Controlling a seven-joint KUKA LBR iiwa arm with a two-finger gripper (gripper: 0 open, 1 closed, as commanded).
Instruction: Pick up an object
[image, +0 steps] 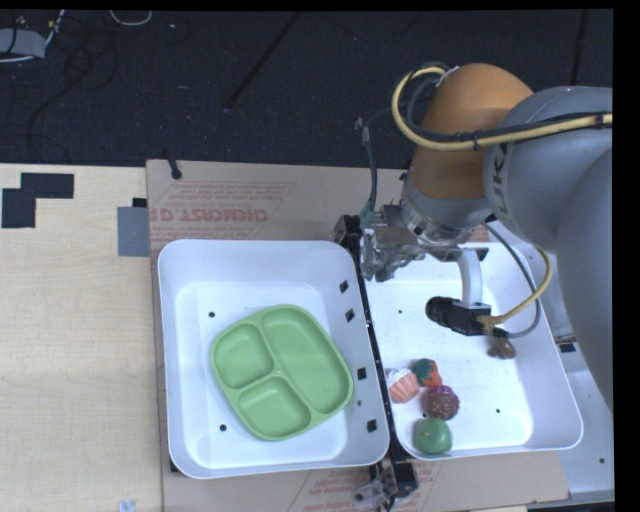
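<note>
My gripper (385, 252) hangs over the far left corner of the right bin (520, 420), close to the wall between the bins. Nothing shows beneath it there but bare white floor. At the near left of that bin lies a cluster of small toys: a pink-orange shell-like piece (403, 387), an orange and green piece (427, 372), a dark red ball (441, 403) and a green ball (433, 436). A small brown item (502, 347) lies further right. The cluster is well apart from the gripper, toward the near edge.
A green divided plate (280, 372) lies in the left bin (190, 300). A black cylinder (455, 314) on a yellow cable hangs from the arm over the right bin's middle. The grey arm and its orange band (465, 110) cover the far right.
</note>
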